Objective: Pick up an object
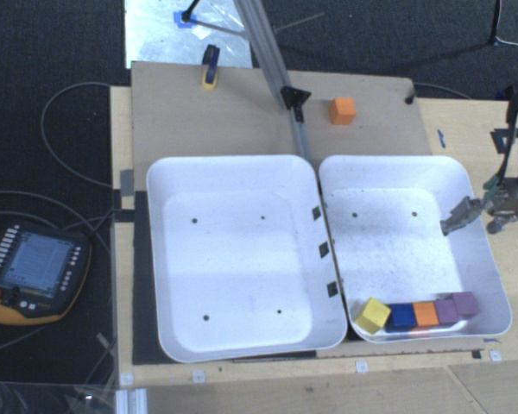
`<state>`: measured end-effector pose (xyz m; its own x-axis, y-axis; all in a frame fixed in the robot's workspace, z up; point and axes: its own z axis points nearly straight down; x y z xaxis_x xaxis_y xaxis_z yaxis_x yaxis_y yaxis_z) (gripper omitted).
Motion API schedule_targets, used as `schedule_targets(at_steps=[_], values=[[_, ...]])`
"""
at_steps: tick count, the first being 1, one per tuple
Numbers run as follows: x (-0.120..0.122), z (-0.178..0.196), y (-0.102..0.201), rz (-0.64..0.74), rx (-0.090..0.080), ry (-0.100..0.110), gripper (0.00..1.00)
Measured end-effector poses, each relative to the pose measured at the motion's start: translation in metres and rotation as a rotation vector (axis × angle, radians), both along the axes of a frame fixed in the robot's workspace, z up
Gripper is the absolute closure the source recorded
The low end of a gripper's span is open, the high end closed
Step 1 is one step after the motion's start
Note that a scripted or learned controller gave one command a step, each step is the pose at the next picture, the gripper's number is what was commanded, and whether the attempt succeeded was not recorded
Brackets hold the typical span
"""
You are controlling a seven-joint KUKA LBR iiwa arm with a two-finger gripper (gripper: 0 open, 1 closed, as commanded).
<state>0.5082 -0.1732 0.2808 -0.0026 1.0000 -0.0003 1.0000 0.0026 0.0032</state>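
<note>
1. Gripper at 3 o'clock edge of right bin; fingers spread, nothing between them.
2. Yellow cube, blue cube, orange cube, purple cube lined along right bin's 6 o'clock wall.
3. Second orange cube on bench at 12 o'clock.

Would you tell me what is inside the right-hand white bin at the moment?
The right bin holds four blocks in a row along its near wall: yellow block, blue block, orange block and purple block. Their undersides are hidden.
</note>
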Motion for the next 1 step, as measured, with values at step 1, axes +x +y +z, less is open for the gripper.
schedule_targets(at_steps=[1], values=[[0.034,-0.0045,-0.0028,0.005,-0.001,-0.001,0.0]])
